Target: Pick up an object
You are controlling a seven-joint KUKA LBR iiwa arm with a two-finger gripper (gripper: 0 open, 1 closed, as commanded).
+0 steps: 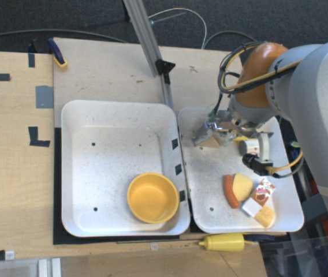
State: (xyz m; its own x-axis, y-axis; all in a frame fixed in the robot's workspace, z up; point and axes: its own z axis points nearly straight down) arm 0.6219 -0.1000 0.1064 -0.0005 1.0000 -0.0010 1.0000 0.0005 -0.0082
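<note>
Below and slightly right of the gripper (209, 133), poised low over the right bin (201, 180), a cluster of small items (249, 196) is seen near the front wall; a yellow bowl (152, 197) occupies the left bin (83, 154).

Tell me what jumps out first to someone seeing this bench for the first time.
The grey arm with its orange band leans in from the right over the right bin. A yellow bowl sits in the left bin's near right corner. A cluster of small food items lies in the right bin's near right part.
</note>
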